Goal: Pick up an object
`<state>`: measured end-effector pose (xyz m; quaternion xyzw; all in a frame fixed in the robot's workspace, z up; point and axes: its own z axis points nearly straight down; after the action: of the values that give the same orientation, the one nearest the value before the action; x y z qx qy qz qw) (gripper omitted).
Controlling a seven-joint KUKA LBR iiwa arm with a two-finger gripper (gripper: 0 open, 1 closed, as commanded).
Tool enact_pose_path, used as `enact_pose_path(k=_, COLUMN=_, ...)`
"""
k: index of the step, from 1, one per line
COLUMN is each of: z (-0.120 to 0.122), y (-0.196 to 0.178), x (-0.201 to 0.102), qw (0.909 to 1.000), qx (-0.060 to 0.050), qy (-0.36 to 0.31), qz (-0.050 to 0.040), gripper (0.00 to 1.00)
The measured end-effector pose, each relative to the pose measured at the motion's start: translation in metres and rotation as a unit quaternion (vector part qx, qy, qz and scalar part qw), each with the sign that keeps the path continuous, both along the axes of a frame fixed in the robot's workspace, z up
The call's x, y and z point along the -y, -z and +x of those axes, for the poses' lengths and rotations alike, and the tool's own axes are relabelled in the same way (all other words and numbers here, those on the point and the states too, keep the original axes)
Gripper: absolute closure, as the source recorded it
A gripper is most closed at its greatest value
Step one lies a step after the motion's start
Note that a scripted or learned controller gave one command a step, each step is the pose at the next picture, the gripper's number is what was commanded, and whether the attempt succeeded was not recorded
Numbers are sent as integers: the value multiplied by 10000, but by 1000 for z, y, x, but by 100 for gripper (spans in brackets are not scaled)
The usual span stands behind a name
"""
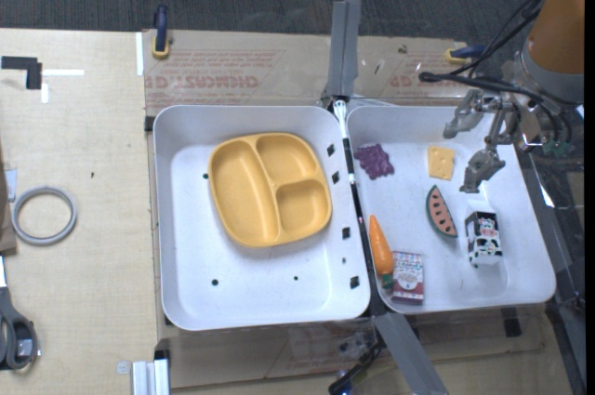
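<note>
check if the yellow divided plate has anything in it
Empty: all three compartments of the yellow plate show bare, in the left bin.

Two bins side by side on bench. Left bin (177,226): divided plate (270,189) in its middle. Right bin (521,277): grapes (375,161) at back left, cheese slice (442,163) right of grapes, watermelon slice (442,211) in front of cheese, milk carton (482,238) right of watermelon. Carrot (380,244) along left wall, small box (408,277) just right of carrot, at front. Gripper (472,145) above back right of right bin, near cheese. Tape roll (40,215) on bench, well left of bins; scissors (16,339) in front of it.
</note>
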<state>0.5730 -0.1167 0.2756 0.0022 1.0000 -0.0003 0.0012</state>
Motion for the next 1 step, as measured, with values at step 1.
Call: enact_pose_path(k=1, z=16, y=183, x=26, qw=9866, qx=4, qy=1630, qz=2, gripper=0)
